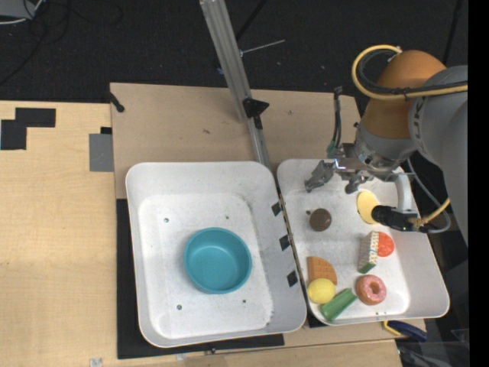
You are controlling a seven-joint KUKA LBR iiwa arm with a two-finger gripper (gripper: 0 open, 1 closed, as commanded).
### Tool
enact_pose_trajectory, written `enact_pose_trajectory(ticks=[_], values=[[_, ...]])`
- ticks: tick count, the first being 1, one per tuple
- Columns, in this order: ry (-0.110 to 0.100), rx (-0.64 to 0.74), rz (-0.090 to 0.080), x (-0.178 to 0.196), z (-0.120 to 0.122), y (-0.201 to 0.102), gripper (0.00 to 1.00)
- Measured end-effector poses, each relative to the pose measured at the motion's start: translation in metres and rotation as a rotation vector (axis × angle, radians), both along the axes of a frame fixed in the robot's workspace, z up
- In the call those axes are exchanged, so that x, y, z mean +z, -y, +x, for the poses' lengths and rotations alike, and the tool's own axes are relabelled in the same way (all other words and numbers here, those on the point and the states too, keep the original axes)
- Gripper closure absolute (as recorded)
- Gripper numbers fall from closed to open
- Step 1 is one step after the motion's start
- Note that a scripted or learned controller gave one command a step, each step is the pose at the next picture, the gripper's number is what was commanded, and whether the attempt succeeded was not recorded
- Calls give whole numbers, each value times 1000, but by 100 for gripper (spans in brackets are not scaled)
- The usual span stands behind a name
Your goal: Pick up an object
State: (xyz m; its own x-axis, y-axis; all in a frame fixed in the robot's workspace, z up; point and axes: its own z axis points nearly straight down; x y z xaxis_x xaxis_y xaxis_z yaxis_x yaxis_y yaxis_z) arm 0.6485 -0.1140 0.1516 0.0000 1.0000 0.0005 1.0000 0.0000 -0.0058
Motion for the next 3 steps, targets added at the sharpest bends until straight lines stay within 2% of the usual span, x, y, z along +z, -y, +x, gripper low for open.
enact_pose_trajectory(ticks=[1,2,3], values=[[0,0,0,-62,1,5,0],[5,-1,-1,-48,3,6,100],[8,0,-1,-4,7,1,100]])
